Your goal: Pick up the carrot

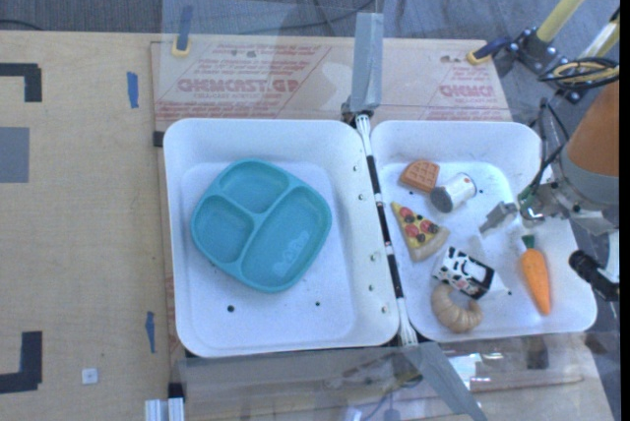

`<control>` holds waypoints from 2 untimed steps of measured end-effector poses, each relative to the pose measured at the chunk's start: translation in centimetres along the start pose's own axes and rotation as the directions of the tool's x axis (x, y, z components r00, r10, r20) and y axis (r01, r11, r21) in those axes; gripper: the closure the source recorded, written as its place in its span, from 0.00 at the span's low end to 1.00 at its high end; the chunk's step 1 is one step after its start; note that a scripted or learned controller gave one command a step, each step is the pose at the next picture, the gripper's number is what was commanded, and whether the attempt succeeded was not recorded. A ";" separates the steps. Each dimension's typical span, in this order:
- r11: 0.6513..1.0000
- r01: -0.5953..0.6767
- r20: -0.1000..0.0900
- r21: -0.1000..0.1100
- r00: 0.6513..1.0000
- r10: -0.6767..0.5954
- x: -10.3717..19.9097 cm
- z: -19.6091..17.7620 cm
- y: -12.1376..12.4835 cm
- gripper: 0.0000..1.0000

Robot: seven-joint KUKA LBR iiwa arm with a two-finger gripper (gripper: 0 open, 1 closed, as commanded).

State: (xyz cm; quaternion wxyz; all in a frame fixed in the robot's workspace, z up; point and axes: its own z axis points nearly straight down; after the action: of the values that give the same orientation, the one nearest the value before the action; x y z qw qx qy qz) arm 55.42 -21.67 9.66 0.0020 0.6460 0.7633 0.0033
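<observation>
The orange carrot (536, 280) with its green top lies in the right bin (492, 136), near the bin's right front corner, pointing toward the front edge. My gripper (517, 215) hangs just behind the carrot's green end, a little to its left, over the bin floor. Nothing shows held in it. The arm's orange band (600, 139) comes in from the right edge.
Also in the right bin lie a waffle (420, 175), a small white and grey cup (453, 192), a pizza slice (418, 230), a black and white toy (464, 271) and a croissant (457, 307). A teal divided plate (261, 224) sits in the left bin (187, 311).
</observation>
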 end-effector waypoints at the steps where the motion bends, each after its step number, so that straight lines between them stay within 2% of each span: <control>1: 0.996 0.088 -0.001 -0.004 0.996 -0.088 0.7 0.7 -5.3 0.00; 2: 0.924 0.384 0.007 -0.001 0.924 -0.384 1.7 0.7 -6.8 0.00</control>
State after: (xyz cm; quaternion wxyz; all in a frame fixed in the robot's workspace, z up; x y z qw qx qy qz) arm 48.38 -21.10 8.91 0.0059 0.4843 0.8749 0.0017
